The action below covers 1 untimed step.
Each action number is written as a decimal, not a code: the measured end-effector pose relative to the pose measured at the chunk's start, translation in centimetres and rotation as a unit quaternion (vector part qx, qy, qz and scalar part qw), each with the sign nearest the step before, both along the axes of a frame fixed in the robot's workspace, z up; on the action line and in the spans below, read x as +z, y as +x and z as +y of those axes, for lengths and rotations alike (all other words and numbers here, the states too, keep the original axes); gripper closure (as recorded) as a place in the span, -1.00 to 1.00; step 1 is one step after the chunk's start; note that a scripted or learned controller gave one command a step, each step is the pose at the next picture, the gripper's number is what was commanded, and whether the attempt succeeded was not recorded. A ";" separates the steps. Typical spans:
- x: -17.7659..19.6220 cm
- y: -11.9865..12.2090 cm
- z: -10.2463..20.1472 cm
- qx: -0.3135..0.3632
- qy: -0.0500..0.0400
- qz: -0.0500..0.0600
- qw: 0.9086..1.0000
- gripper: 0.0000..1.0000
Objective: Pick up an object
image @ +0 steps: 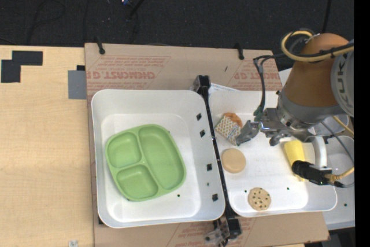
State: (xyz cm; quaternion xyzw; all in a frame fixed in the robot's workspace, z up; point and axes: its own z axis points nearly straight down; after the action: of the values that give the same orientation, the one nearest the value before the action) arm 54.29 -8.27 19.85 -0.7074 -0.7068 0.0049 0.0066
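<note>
Upside-down red print on the cardboard (pixel 151 69) under the two white bins reads "CHEMCRST" or similar. The left bin (pixel 115 104) holds one green three-compartment plate (pixel 144 162). The right bin (pixel 277 199) holds one patterned block (pixel 228 126), one tan disc (pixel 234 161), one chip cookie (pixel 259 199) and one yellow piece (pixel 294 151). The hand (pixel 250 131) hangs just beside the block; I cannot tell its grip.

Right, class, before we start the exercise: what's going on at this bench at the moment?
A grey and orange robot arm reaches in over the right bin, its tool down beside a waffle-patterned toy. Whether it grips anything can't be seen. A tan round piece, a cookie and a yellow object also lie in that bin. The left bin holds a green divided plate.
</note>
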 end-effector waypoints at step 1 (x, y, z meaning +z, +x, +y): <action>0.6 0.3 0.0 0.001 -0.001 -0.006 1.000 -1.00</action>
State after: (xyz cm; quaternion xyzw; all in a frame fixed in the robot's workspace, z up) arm 54.57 -8.31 20.43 -0.7070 -0.7072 0.0012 0.0021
